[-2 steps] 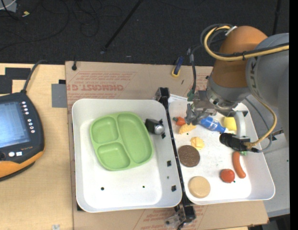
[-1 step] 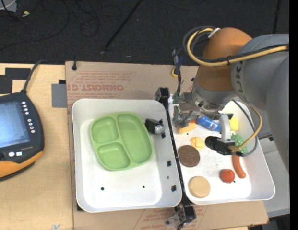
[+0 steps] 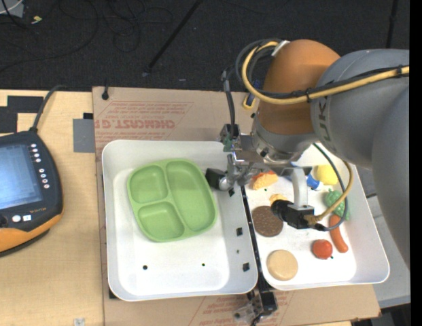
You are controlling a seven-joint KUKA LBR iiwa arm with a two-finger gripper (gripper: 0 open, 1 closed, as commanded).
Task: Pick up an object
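Pincer [image 3: 232, 179] over the bins' shared rim; state unreadable. Risk: descending here strikes rim, missing orange toy [image 3: 265, 180].

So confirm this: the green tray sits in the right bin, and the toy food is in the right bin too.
Wrong on the tray. The camera view shows the green tray in the left bin; the toy food is in the right bin, as stated.

Grey arm [image 3: 360, 100] reaching in from right, orange band above wrist, claw [image 3: 231, 178] pointed downward
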